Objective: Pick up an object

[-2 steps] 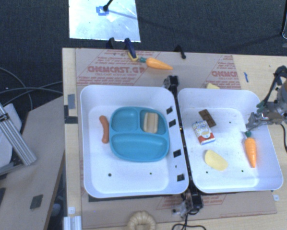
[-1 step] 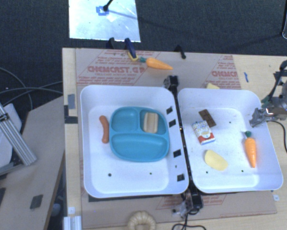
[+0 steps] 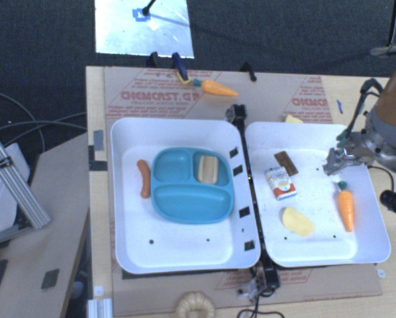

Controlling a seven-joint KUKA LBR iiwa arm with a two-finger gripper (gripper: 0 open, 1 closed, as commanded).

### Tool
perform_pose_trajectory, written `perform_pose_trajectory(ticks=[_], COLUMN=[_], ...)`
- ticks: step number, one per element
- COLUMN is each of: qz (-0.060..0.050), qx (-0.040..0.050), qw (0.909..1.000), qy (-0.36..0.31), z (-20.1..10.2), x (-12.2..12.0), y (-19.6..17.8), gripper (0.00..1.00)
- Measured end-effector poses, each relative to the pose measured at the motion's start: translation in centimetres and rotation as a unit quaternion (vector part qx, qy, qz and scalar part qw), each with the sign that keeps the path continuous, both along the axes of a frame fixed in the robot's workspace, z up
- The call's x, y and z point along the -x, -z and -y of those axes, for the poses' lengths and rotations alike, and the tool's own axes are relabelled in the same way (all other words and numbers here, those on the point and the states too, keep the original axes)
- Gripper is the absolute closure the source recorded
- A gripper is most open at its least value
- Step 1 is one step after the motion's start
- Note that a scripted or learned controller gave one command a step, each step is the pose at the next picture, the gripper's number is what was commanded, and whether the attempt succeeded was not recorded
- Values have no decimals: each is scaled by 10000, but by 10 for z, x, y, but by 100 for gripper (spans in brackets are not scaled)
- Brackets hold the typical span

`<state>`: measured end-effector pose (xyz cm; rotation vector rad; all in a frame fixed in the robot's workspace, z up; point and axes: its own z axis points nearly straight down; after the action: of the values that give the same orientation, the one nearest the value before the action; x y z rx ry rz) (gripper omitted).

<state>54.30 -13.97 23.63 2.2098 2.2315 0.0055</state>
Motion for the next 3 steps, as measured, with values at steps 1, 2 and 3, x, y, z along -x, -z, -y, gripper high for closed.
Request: perform_pose_trajectory(ticks=[1, 2, 3], qz=[-8, -10, -5], qx=[0, 0, -4], qw=[10000, 10000, 10000], qy=[3, 2, -4], z=[-47, -95, -146], x=[3, 10, 18], y=[11, 20, 7], gripper=[100, 100, 100])
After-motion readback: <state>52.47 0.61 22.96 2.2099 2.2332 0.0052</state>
